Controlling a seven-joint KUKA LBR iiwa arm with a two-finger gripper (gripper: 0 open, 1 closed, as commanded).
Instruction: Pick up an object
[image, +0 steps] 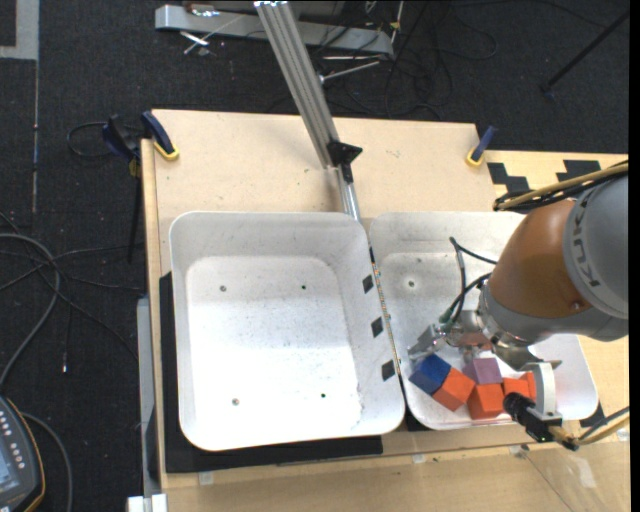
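White bins, two, shallow, side by side on a pale wooden table (250, 160).

Item 1. Left bin (200, 250): floor bare apart from dark specks. No block in it.

Item 2. Right bin (420, 250): holds the whole stock, gathered at its near end.
- blue block (431, 374), nearest the wall shared with the left bin.
- orange block (456, 388), touching the blue one on its right.
- second orange block (487, 399), just beside the first, against the near rim.
- purple block (487, 370), behind the two orange ones and partly under the wrist.

Item 3. Arm (545, 270): grey with an orange band. It reaches in from the right, with its wrist low over the cluster. The metal tip sits just above and behind the blue block.

Item 4. Jaws: hidden among the wrist hardware. Whether they are apart, together or clamped on anything cannot be told.

Status of task:
- Approach looks done, since the tool is down among the blocks.
- Pick not confirmed. All four blocks appear to rest on the bin floor, and none shows lifted or plainly gripped.
- Remaining, by judgement: a secure hold on one block, most likely the blue or the purple as the closest, then a lift clear of its neighbours.
- Risk noted: the blocks lie packed together, so a neighbour may be nudged or dragged along.
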